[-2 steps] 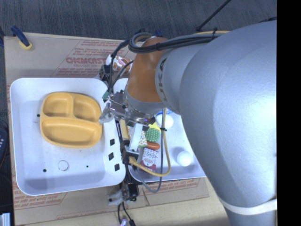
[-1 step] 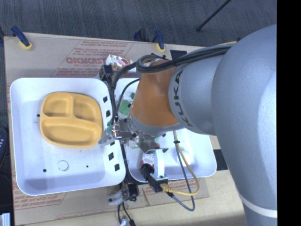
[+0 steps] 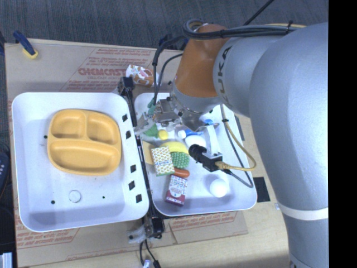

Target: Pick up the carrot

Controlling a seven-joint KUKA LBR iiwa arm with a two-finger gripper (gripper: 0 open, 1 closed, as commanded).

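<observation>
**A:** Where is the arm?

**B:** The grey arm point(image 3: 273, 82) reaches in from the right, and its orange band point(image 3: 198, 60) sits above the back of the right bin point(image 3: 241, 199). The gripper point(image 3: 158, 115) hangs low over that bin's back left corner, close to the wall shared with the left bin point(image 3: 22, 149).

**A:** Is the gripper spread or pressed together?

**B:** I cannot tell, because the wrist covers most of it from this angle. Nothing can be seen held in it.

**A:** And the carrot?

**B:** A short orange piece point(image 3: 181, 173) lies near the middle of the right bin, and it is probably the carrot, though it is too small to be sure. It touches the top end of a red-and-white carton point(image 3: 175, 191) and lies just below a green piece point(image 3: 179, 159). It is apart from the gripper, on the nearer side.

**A:** What else is in that bin?

**B:** A yellow-and-green checked cloth point(image 3: 162, 159) is just left of the green piece, and a yellow piece point(image 3: 176, 147) is above it. A white ball point(image 3: 218, 187) rests towards the right front.

**A:** And the left bin?

**B:** It holds a yellow divided plate point(image 3: 83, 141), lying flat towards the back. On the table point(image 3: 100, 66), a blue-and-yellow clamp point(image 3: 25, 44) lies at the far left corner.
</observation>
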